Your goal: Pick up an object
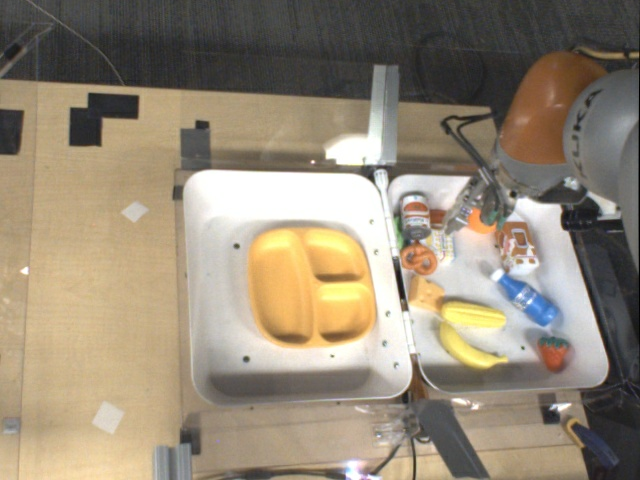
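The pincer [468, 211] hangs low over the far part of the right bin [585, 298], its metal fingers close above the bin floor; whether they are apart or together cannot be told at this size. Nothing shows between them. The likely targets crowd round it: a small can [415, 214] to its left, an orange piece [482, 219] just beside it, a small carton [518, 247] to the right. Nearer lie a blue bottle [527, 299], two bananas [471, 330] and a strawberry [554, 351]. The left bin [215, 268] holds a yellow divided tray [310, 285].

The risk is crowding: closing here could nudge the can or carton aside, or pinch an edge that slips free. Print on can and carton is too small to read.
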